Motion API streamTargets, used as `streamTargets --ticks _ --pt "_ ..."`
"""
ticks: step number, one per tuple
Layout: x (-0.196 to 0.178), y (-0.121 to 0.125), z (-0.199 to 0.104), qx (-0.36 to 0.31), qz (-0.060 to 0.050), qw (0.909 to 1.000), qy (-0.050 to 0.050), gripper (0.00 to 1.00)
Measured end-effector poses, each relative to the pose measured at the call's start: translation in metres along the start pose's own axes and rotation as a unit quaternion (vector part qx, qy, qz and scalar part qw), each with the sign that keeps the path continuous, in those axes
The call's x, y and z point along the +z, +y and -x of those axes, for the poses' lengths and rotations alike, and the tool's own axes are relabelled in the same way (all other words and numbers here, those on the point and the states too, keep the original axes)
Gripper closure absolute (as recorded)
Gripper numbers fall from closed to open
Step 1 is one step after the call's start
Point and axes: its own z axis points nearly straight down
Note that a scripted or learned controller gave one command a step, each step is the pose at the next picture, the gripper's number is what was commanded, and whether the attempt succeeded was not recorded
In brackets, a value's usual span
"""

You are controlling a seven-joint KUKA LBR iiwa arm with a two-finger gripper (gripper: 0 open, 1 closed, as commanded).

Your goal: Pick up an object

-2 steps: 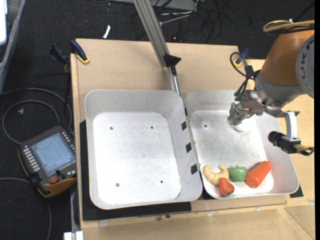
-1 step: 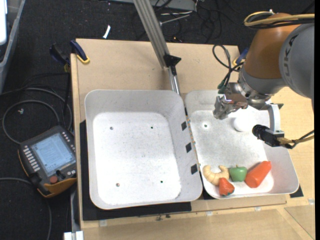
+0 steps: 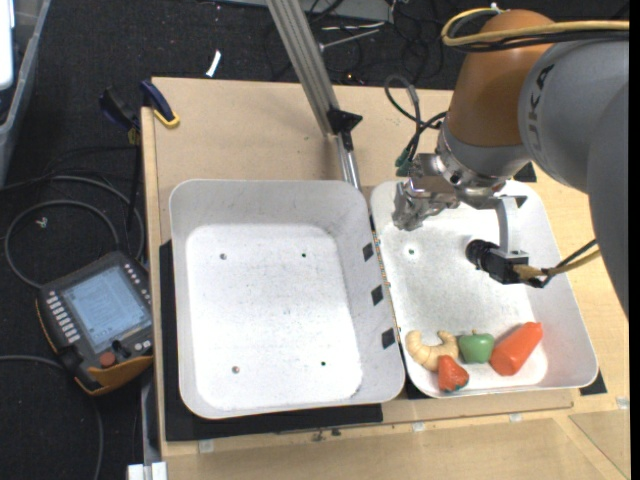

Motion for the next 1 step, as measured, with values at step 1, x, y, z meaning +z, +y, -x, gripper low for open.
streamTargets --ticks 1 --pt "-0.0088 0.0092 -0.06 0.0 0.0 1.0 0.0 1.0"
